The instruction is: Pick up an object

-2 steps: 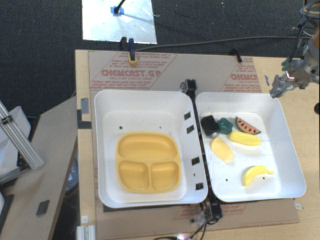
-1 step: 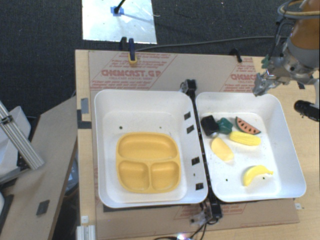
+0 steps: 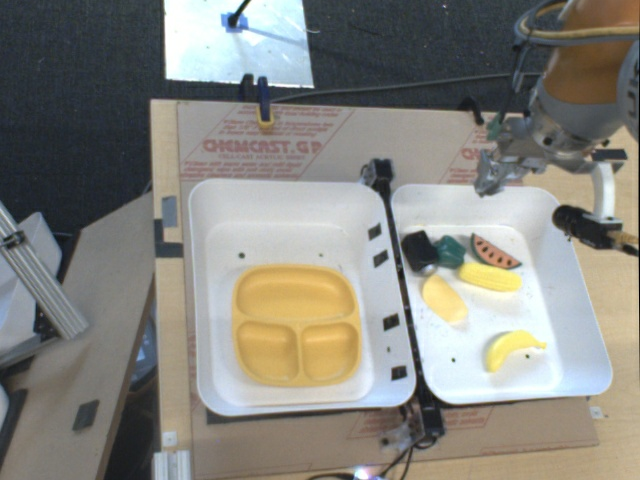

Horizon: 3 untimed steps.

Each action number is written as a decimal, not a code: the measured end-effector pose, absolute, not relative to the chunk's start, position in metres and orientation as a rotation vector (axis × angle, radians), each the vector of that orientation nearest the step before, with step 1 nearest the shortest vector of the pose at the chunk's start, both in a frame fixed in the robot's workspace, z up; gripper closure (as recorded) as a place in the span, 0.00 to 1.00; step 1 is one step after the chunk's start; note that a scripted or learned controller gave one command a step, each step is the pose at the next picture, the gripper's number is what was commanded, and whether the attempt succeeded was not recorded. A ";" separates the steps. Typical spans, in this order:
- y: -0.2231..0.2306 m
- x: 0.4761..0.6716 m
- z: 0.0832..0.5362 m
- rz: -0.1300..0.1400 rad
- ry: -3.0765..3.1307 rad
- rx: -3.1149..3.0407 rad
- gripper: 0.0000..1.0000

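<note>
Grey pincer (image 3: 489,182) above right bin's (image 3: 575,363) rim

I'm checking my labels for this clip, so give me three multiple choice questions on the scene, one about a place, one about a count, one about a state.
1. Where does the yellow divided tray lie?
A. in the left bin
B. in the right bin
C. on the bench outside both bins

2. How many compartments does the tray have?
A. two
B. three
C. five

3. Where is the gripper?
A. pressed onto the banana
B. up by the right bin's far rim, holding nothing visible
C. down inside the left bin

Answers: 1 A, the tray rests on the left bin's floor. 2 B, one wide section above two small ones. 3 B, it hangs over the far rim, apart from the toys.
</note>
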<state>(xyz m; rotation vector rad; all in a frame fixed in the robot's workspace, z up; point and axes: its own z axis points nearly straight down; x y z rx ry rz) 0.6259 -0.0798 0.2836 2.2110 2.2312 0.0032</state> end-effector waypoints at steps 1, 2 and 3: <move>-0.028 0.623 0.285 0.003 2.232 2.211 1.00; 0.030 0.630 0.270 0.003 2.233 2.211 1.00; 0.080 0.624 0.269 0.004 2.233 2.211 1.00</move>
